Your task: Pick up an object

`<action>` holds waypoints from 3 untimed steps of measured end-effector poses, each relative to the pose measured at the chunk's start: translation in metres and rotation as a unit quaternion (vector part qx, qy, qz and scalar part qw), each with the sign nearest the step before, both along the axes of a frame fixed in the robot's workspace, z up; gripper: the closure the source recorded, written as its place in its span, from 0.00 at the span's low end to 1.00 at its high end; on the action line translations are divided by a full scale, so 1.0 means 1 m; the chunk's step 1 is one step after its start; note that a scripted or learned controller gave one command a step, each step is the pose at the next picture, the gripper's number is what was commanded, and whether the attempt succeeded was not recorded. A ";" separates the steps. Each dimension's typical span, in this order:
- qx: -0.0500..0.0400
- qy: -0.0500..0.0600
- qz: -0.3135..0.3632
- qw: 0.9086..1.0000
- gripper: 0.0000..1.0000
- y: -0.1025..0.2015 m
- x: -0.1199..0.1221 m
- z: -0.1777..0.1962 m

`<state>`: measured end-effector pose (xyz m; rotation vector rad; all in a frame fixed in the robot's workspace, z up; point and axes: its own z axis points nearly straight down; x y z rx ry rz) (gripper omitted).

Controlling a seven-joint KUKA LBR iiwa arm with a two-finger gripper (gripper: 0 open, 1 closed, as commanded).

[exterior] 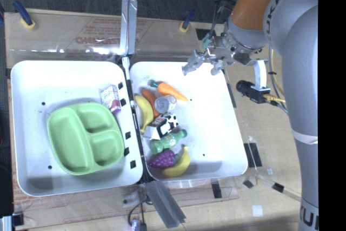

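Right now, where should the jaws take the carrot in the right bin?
Likely mid-body of the carrot, from straight above, jaws closing across its width. It lies flat, pointing lower right, at the top edge of the pile in the right bin; its upper-right side faces bare floor. The gripper is just above it.

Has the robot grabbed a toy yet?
Not yet. The gripper hangs open with nothing between its fingers, above the far edge of the right bin. The carrot, bananas and grapes all lie in that bin. Reaching down and grabbing one is left.
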<state>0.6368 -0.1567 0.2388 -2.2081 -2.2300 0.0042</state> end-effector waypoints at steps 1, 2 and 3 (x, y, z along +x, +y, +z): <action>0.000 -0.002 0.079 0.997 0.00 0.005 0.012 -0.010; 0.000 0.000 0.089 0.996 0.00 0.022 0.012 -0.138; 0.000 -0.001 0.091 0.996 1.00 0.022 0.012 -0.126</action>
